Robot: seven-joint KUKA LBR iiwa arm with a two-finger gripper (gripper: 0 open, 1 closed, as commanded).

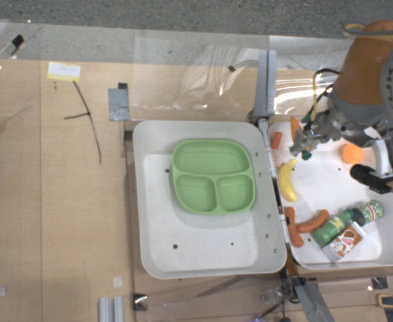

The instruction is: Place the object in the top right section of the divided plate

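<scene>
Gripper (306, 145), finger state impossible to tell, hovers at the right bin's (391, 259) far-left corner; banana (287, 180) lies just below, lengthwise along the left wall.

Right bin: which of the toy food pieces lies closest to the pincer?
The yellow banana, just below-left of the pincer. The orange ball sits farther right; the sausage and green bottle lie lower in the bin.

My arm (374, 66) carries a rounded orange band over a grey wrist housing. Black cables loop along the wrist's left side. The hand (308, 143) is a small metallic grey assembly with dark parts. A black cylindrical fitting (371, 178) projects beneath the housing.
</scene>
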